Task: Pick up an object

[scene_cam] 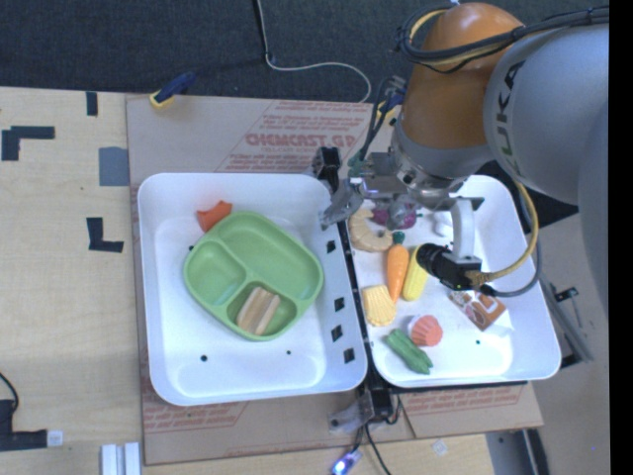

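Camera view, left bin (158, 295): green divided plate (253, 270) with a tan bread slice (259, 308) in one compartment; small orange piece (213, 214) beside its upper rim. Right bin (534, 354): round cracker (368, 236), carrot (396, 268), corn (379, 305), green pod (408, 350), shell-like orange piece (426, 331). Gripper (391, 209) hangs over cracker and carrot top; cannot tell how far its fingers are parted or whether they grip anything.

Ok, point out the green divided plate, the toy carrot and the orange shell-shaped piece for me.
green divided plate (220, 265), camera view, bare floor of its upper-left compartment.
toy carrot (396, 268), camera view, middle of its orange body.
orange shell-shaped piece (427, 331), camera view, centre of its ribbed face.
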### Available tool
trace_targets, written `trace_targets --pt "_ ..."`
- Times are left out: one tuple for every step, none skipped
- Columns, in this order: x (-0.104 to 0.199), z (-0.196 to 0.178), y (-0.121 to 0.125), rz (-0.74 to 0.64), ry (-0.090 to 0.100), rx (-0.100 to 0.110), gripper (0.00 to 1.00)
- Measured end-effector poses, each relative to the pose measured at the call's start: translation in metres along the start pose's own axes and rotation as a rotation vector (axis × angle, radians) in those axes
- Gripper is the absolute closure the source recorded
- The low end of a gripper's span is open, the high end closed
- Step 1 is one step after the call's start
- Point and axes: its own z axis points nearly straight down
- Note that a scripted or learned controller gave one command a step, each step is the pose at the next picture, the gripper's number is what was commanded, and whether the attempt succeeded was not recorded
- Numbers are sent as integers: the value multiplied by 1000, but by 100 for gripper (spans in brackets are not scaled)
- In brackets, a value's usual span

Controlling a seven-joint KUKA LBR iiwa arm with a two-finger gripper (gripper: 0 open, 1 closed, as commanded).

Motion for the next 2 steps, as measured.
trace_targets --pt "0 -213 -42 2 0 -12 0" --pt "91 -188 -82 -7 -1 10 0"
